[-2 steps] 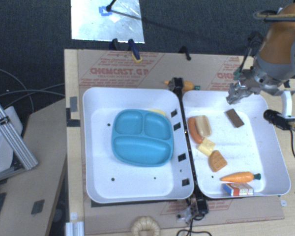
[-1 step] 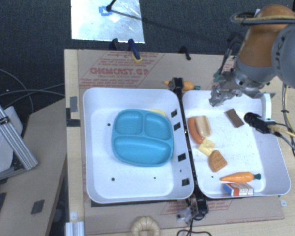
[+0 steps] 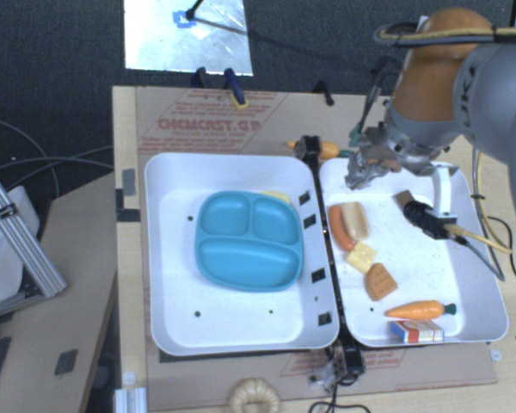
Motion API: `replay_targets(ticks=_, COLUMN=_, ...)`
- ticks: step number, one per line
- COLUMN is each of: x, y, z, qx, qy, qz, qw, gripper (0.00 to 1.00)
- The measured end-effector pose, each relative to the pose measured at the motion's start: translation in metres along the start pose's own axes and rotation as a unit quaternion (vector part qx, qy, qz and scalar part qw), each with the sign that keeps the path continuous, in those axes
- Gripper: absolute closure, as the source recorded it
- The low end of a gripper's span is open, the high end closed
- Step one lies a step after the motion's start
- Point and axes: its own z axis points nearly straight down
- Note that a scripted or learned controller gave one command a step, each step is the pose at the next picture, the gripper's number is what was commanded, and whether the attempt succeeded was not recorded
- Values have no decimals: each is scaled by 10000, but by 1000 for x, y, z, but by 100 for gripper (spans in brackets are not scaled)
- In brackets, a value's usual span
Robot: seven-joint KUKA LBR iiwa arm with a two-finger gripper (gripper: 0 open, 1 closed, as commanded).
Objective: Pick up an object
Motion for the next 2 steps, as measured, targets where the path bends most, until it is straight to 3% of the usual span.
replay_targets(ticks=1, x=33, y=-13, z=3, qx=10, qy=-4, qz=9, qw=10000, gripper=100)
replay_targets(ticks=2, x=33, y=-22, z=-7, qx=4, qy=-6, qz=28, qw=10000, gripper=100)
